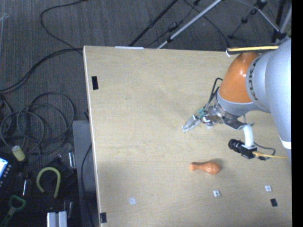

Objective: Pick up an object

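An orange, pear-shaped object (206, 167) lies on its side on the light wooden benchtop (142, 117), toward the front right, with its narrow end pointing left. My gripper (191, 125) reaches in from the right below the orange wrist band (238, 85). It hangs low over the bare wood, about a hand's width behind the orange object and slightly to its left, and is apart from it. Nothing shows in the gripper.
A white bracket with a black sensor (241, 147) hangs off the wrist, close behind the object's right side. Small tags (216, 193) and a black tape mark (94, 82) dot the benchtop. Cables (38, 112) and tripod legs (203, 8) lie on the floor beyond the left and far edges.
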Robot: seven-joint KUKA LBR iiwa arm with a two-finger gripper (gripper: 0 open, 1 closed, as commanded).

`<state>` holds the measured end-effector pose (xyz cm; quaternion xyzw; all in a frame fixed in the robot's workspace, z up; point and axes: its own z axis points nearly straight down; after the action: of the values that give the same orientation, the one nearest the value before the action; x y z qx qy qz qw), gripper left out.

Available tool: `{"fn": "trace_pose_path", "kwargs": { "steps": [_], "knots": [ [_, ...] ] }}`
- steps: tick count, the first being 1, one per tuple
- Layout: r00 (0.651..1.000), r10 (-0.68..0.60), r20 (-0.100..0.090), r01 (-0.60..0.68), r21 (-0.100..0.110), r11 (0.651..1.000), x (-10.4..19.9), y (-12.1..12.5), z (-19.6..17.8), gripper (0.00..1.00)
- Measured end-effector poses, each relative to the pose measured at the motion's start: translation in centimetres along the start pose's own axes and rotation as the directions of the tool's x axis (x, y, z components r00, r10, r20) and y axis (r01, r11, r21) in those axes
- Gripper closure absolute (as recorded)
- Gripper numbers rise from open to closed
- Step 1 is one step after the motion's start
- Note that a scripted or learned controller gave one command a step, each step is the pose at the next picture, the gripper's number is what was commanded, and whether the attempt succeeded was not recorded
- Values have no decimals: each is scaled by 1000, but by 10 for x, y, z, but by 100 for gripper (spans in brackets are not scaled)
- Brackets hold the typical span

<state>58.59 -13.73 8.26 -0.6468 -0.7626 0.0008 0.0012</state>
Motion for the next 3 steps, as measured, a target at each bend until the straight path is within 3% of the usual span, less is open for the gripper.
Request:
{"fn": "trace_pose_path", "kwargs": {
  "steps": [1,2,3],
  "knots": [
    [994,-112,3,112,0,994,26,25,-1,0],
    [994,-112,2,112,1,994,27,24,-9,100],
    [994,-112,2,112,1,994,27,24,-9,0]
  ]
}}
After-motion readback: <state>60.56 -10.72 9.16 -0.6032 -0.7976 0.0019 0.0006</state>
